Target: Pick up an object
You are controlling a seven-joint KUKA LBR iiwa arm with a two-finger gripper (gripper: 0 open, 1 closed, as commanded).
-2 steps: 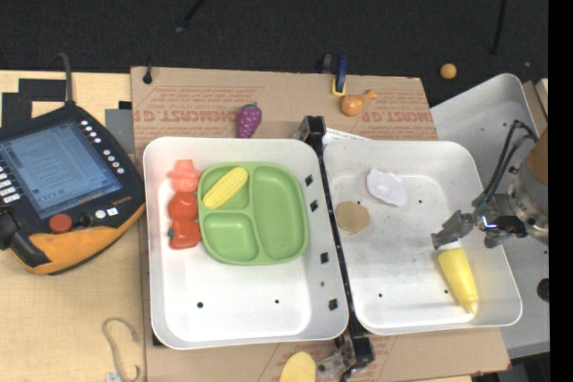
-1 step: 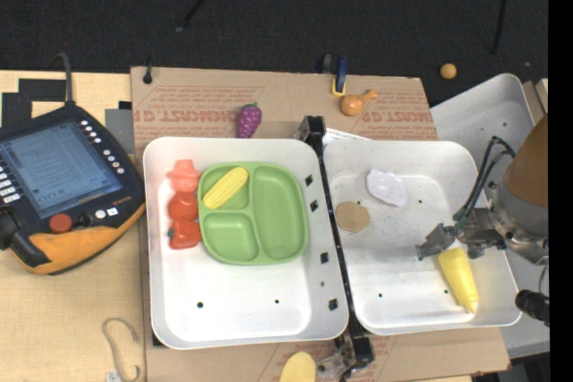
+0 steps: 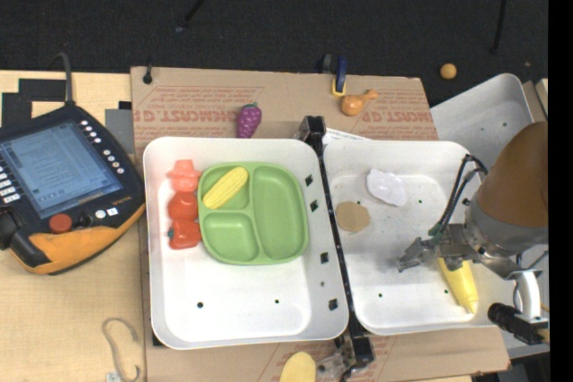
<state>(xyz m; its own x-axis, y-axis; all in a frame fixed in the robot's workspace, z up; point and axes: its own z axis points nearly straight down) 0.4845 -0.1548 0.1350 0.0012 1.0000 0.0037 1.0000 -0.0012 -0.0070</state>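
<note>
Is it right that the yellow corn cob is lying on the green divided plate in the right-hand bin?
Not quite. The camera view shows the corn cob lying on the green divided plate, but that plate sits in the left-hand bin, not the right-hand one.

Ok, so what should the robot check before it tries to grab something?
1. Gripper is over the right white bin: ok.
2. Something graspable close by: ok, a yellow banana-shaped toy lies just beside it.
3. Gripper already holds something: cannot tell.
4. Other choices in this bin: ok, a white crumpled piece and a tan round disc lie apart.
5. Green divided plastic tray with a yellow corn toy sits in the left white bin, out of the way: ok.
</note>
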